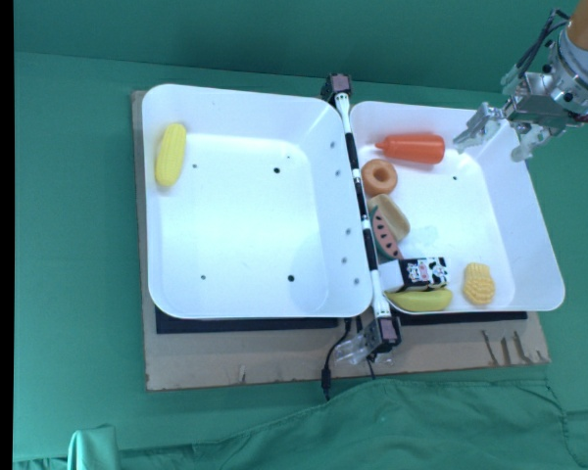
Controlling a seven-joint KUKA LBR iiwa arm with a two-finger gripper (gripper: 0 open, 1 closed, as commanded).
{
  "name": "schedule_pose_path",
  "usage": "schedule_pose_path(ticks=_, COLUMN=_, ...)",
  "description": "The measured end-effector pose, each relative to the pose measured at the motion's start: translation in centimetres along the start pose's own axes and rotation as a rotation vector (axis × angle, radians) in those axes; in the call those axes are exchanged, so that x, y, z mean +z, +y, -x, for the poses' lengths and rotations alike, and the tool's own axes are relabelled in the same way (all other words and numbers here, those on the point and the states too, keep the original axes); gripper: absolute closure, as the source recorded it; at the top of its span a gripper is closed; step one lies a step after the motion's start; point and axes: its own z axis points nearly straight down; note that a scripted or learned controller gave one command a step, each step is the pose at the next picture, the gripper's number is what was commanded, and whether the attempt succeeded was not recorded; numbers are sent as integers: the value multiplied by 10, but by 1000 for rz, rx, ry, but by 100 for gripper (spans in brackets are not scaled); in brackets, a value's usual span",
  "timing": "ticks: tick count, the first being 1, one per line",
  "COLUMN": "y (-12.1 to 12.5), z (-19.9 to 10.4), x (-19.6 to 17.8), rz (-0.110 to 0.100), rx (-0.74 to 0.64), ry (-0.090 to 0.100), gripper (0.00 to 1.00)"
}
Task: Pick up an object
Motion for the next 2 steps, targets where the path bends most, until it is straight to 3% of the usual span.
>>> schedule_pose_path(ticks=1, y=-81, z=58, x=142, rz=-18, rx=10, ry=3, gripper=0)
schedule_pose_path(ticks=2, y=-83, z=37, x=126, rz=-1, rx=-3, ry=1, gripper=0)
